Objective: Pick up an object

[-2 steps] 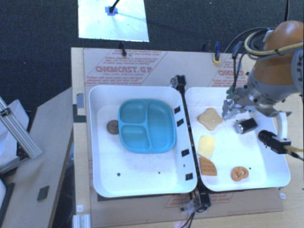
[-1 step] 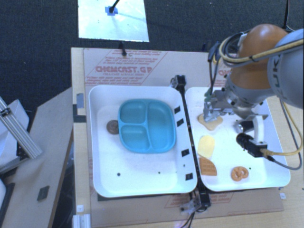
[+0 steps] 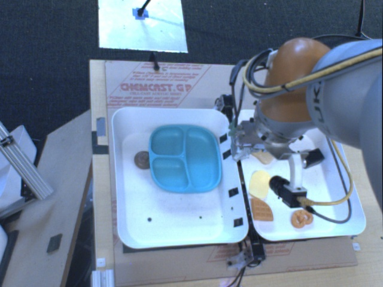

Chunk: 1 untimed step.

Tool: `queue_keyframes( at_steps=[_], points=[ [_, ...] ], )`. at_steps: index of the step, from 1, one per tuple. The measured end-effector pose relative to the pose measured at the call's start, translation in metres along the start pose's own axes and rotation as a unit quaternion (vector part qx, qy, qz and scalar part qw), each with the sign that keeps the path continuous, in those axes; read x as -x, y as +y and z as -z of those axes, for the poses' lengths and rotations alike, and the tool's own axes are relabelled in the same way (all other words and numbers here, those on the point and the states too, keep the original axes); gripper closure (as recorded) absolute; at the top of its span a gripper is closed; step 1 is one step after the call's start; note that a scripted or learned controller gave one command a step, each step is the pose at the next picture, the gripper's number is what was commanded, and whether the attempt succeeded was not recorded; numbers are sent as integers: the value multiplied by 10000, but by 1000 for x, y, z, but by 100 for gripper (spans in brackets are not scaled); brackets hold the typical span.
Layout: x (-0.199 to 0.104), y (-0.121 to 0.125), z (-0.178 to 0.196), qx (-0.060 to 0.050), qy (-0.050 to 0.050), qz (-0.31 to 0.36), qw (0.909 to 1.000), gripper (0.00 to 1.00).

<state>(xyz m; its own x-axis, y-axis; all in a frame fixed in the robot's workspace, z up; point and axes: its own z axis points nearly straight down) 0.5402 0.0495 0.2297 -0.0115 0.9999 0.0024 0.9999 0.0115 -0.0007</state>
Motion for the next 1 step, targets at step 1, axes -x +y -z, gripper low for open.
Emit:
queue_keyframes(
  at_steps=[1],
  points=[
    [-46,-14,5,4,-5,-9,10000,100]
  ],
)
